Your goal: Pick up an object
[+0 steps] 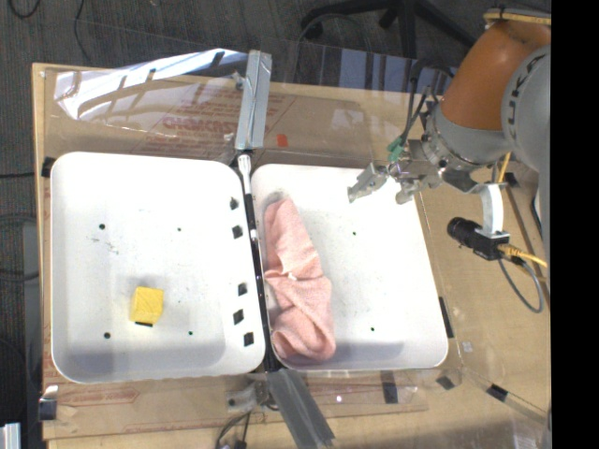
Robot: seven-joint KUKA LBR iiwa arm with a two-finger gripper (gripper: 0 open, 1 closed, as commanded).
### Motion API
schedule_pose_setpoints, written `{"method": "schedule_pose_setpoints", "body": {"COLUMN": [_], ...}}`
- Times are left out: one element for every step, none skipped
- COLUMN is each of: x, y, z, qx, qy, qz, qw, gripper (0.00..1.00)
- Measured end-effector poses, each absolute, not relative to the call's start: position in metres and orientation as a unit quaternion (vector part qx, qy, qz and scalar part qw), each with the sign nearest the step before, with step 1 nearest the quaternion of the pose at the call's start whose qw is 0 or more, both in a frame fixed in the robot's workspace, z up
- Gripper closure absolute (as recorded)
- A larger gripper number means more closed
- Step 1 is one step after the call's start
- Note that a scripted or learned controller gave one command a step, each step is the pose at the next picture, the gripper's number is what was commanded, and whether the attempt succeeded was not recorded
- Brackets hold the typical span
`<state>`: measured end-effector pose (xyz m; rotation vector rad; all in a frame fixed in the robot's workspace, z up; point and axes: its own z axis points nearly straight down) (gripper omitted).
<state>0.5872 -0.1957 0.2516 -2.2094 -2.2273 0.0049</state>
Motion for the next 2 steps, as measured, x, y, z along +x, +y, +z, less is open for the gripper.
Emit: {"method": "schedule_pose_setpoints", "body": {"x": [0.587, 0.584], "y": [-0.196, -0.169], "z": [0.252, 0.100], "qx": [-0.704, -0.661], "qy": [-0.710, -0.750], "qz": [0.0016, 0.0016], "qw": [0.002, 0.002], "gripper": [0.00, 0.00]}}
